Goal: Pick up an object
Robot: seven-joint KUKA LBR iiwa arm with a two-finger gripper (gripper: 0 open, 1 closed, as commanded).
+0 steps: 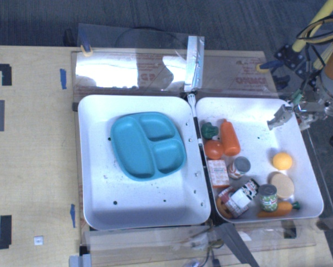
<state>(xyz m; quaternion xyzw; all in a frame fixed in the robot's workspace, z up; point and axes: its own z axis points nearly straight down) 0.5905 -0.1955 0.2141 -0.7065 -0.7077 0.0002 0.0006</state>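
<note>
The right bin (255, 113) holds a heap of small things: an orange bottle (230, 138), a green piece (210, 130), a red-orange ball (213, 149), a red and white packet (217, 172), a grey-lidded can (241, 164), a yellow-orange ball (282, 161), a beige round lid (281, 183), a green-labelled jar (268, 198) and a white and black item (243, 196). My gripper (293, 118) hangs over that bin's far right corner, above the bare floor and well away from the objects. Its fingers (278, 118) stand apart with nothing between them.
The left bin (94, 166) bears a blue divided plate (148, 145). A clear plastic sheet (138, 65) and a metal bracket (194, 60) lie behind the bins. Yellow and blue cables (314, 29) trail at the upper right by the arm.
</note>
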